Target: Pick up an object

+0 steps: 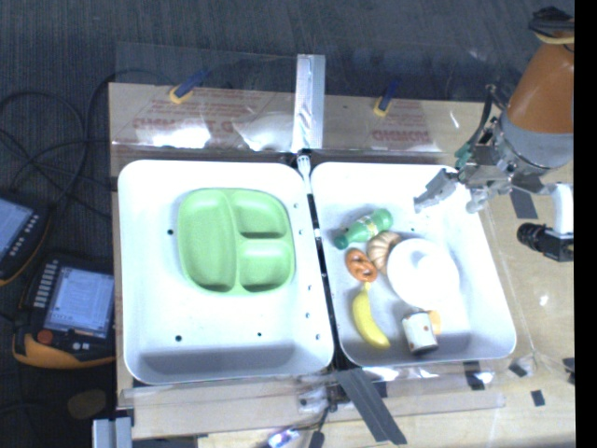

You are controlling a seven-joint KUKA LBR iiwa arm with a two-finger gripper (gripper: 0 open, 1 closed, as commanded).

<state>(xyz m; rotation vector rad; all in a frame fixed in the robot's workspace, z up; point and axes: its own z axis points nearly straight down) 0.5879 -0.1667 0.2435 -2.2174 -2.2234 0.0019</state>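
My gripper (454,197) hangs over the back right part of the right bin (494,278), its fingers spread open with nothing between them. Below and to its left lie a green toy vegetable (366,227), a tan croissant-like piece (381,246) and an orange pretzel (361,265). A white round dish (423,271) sits in the middle of that bin. Near the front edge are a yellow banana (367,321) and a small grey can (419,331). None of these touch the gripper.
The left bin (149,334) holds a green divided plate (236,239). A metal divider post (309,101) stands behind the gap between the two bins. Tablets and cables (65,297) lie off the bench to the left.
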